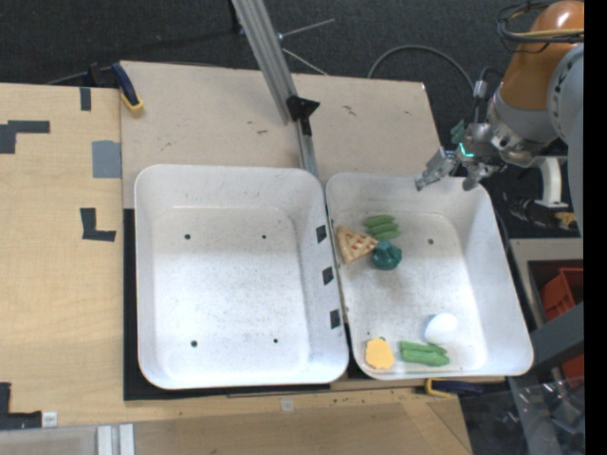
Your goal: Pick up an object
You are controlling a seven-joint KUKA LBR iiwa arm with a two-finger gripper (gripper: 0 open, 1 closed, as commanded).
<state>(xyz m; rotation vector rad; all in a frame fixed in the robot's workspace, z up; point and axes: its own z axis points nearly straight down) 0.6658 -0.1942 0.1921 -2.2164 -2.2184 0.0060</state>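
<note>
Right bin (493, 254): holds 6 objects, all below-left of claw (446, 172).
Claw: above bin's far rim, nothing between fingers; opening cannot be told.
Risks:
- Green pod (381, 226), pizza slice (356, 245), teal lump (386, 256) clustered, touching; descent likely hits neighbour, pinch slips.
- White ball (441, 327): likely rolls off fingers.
- Green pod by near wall (423, 353), yellow piece (379, 354): wall may block finger.

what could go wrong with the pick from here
The gripper sits above the right bin's far rim, so a straight descent might hit the rim rather than an object. The pizza slice, green pepper and dark green piece are clustered tightly, so a grasp there may nudge neighbours. The yellow piece lies near the bin's wall, leaving little finger room.
</note>
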